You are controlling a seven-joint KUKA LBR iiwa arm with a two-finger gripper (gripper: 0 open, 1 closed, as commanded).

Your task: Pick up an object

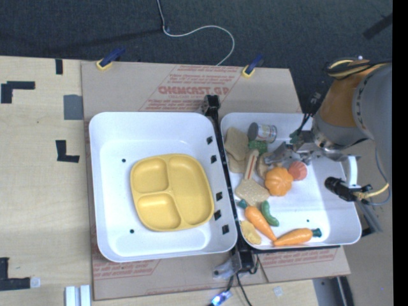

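Note:
The right bin [331, 209] holds several toy foods. An orange pumpkin [278, 180] lies mid-bin with a small red fruit [298, 170] touching its right side. My gripper [285, 152] reaches in from the right and hangs just above these two, close to a silver can [263, 132]. Nothing visibly hangs from it. Along the bin's left side lie bread slices [237, 146], a tan stick [250, 164] and a green piece [257, 146]. At the front are two carrots [260, 222] [294, 237], a green pepper [269, 213] and a lemon slice [252, 234].
The left bin [108, 139] holds a yellow divided plate [171, 191]. A black divider [220, 164] runs between the bins. A black fitting [339, 187] with a cable sits on the right bin's right side. The grey and orange arm [357, 107] covers the right bin's far right corner.

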